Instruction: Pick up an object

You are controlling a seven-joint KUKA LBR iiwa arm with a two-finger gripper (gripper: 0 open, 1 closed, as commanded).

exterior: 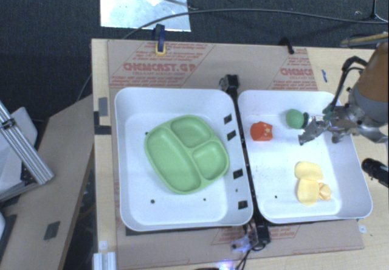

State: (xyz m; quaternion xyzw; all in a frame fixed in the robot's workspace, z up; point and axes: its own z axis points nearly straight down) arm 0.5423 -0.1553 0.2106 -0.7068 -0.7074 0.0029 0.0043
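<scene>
Arm [372, 89] reached in from right, wrist low and angled leftward; gripper [309, 131] pointed left, nothing seen between fingers.

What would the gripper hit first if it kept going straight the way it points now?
Probably the green ball, just beyond the gripper toward the view's left. The orange object lies farther along. Height is unclear, so it might pass above the ball.

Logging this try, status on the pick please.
Pincer low in right bin, beside green ball, holding nothing. Red block, yellow pieces untouched. Nothing in the way.
</scene>
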